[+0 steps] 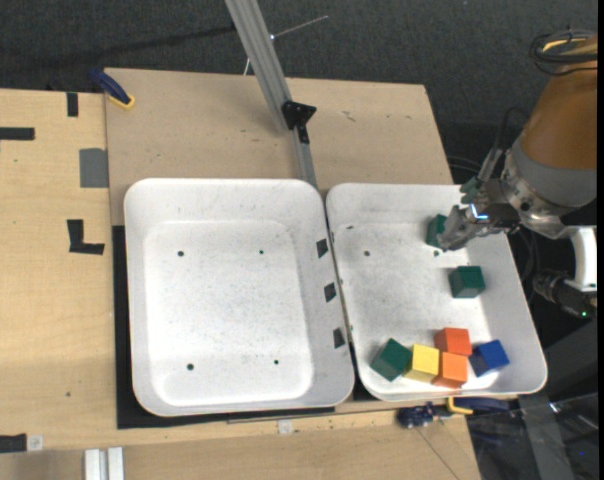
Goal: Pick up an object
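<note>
My gripper [448,232] reaches in from the right over the right bin [382,213], near its upper right part. A small dark green block [437,228] sits at its tip, between the fingers, and the gripper is shut on it. Just below lies another dark green cube [467,281] on the bin floor. Along the bin's front edge sits a cluster: a green block [390,358], a yellow block [423,360], two orange blocks [453,341] [452,368] and a blue block [490,355].
The left bin [227,293] lies beside the right one, their rims meeting in the middle. A grey metal pole [267,53] slants down from the top to the bins' back edge. A blue clamp [427,415] sits at the bench's front edge.
</note>
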Controlling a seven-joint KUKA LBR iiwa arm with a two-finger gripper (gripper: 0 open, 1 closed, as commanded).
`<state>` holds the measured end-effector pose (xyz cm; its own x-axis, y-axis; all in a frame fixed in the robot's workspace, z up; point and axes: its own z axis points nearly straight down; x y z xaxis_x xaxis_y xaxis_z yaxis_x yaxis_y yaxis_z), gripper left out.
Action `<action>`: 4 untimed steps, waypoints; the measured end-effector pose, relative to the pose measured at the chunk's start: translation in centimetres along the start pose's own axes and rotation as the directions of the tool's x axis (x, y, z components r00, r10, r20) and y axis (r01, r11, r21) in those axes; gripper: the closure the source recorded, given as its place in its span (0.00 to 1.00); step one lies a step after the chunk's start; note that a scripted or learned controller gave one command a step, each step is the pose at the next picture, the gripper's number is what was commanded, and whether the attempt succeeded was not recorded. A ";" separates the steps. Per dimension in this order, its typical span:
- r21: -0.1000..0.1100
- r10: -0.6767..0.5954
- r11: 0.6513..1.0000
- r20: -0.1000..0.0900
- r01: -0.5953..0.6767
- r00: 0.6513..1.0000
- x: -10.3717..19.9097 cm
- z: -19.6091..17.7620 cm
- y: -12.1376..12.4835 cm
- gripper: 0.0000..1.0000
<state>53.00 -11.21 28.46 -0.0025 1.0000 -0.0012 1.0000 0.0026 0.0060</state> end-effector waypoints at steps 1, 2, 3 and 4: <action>0.009 -0.002 1.000 -0.002 0.002 1.000 4.5 2.0 0.9 1.00; 0.008 -0.005 1.000 -0.002 0.005 1.000 10.4 2.3 2.1 1.00; 0.009 -0.005 1.000 -0.002 0.005 1.000 16.4 3.1 2.1 1.00; 0.010 -0.003 1.000 -0.001 0.003 1.000 21.1 5.2 2.3 1.00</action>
